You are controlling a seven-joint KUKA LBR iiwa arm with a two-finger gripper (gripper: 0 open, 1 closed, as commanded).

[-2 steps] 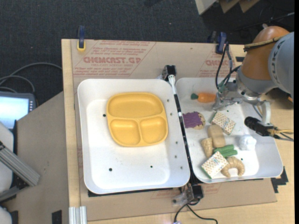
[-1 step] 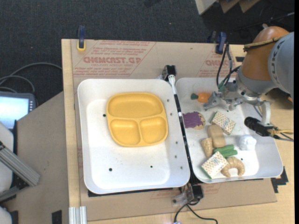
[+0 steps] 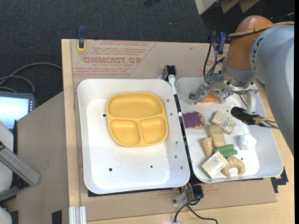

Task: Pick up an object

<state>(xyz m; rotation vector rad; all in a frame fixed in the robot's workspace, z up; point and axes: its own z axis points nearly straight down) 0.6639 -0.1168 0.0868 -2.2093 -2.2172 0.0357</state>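
Glossy yellow sectioned tray [image 3: 137, 118] (rounded corners) — smooth white bin [image 3: 91, 125]

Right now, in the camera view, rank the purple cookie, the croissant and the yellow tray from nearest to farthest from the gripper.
From the gripper:
1. Purple cookie, just below it, right bin's left side.
2. Yellow tray, left bin.
3. Croissant, right bin's bottom edge.

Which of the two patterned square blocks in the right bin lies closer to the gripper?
The upper block, beside the purple cookie, is closer to the gripper. The other block lies at the bin's near edge by the croissant.
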